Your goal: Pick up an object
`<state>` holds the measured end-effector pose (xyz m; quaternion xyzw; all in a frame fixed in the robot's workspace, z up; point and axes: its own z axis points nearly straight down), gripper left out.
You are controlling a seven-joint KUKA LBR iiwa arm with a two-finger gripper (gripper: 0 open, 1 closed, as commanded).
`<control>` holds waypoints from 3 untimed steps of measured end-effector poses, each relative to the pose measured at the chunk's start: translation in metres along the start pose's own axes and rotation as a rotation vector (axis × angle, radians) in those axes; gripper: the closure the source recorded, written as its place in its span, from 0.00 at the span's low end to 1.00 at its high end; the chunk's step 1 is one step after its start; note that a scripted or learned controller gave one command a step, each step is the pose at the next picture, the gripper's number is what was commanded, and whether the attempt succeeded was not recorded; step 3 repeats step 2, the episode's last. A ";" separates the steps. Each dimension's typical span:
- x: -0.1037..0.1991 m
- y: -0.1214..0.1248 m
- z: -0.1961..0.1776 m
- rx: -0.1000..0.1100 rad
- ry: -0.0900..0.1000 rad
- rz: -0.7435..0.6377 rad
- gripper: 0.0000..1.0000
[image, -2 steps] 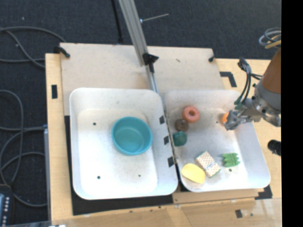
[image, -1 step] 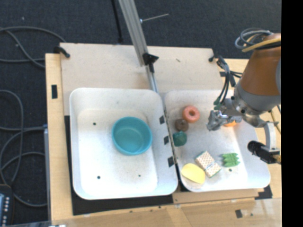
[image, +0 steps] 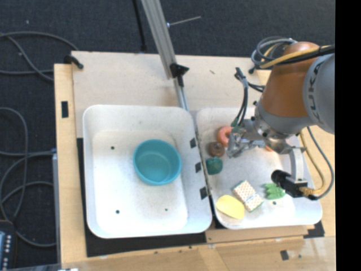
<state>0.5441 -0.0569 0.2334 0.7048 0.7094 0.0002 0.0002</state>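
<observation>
Gripper (image: 237,145) blurred beside orange object (image: 224,134) | brown object (image: 216,149) possibly round

This is a robotics lab. A KUKA arm (image: 293,86) reaches over a plain tabletop (image: 124,78) bearing two white bins (image: 98,123), with an aluminium rail (image: 158,24) rising behind them. Loose black cables (image: 22,44) trail across dark carpet (image: 67,10) around the tabletop.

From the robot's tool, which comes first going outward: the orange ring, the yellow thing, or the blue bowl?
Measured from the tool in the camera view:
1. Orange ring, right bin, just beside it.
2. Yellow thing, right bin's near edge.
3. Blue bowl, left bin.
</observation>
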 end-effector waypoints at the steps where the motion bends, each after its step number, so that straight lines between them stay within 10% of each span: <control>1: 0.054 0.013 0.002 -0.001 0.002 -0.002 1.00; 3: 0.107 0.013 -0.012 -0.001 0.002 -0.003 1.00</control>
